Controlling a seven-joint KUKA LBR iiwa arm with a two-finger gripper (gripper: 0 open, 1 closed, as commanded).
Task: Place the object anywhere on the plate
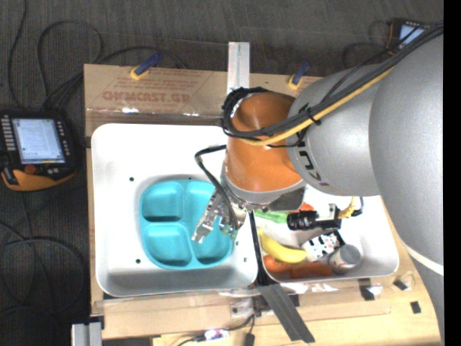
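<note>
While the grey arm leaned across from the right, its gripper [205,229] hung low over the right-hand side of the turquoise plate [166,225], close above the compartments there. Whether the gripper was open or closed could not be told, nor whether it carried anything. The plate, split into compartments, sat in the left bin [115,193], towards its right wall. Loose things lay together in the right bin [382,262]: a yellow banana [282,251], a red-orange piece [302,269] just in front of it, a grey cup [347,256] on its side, and a small white block with dots [320,245] between banana and cup. None of them touched the plate.
</note>
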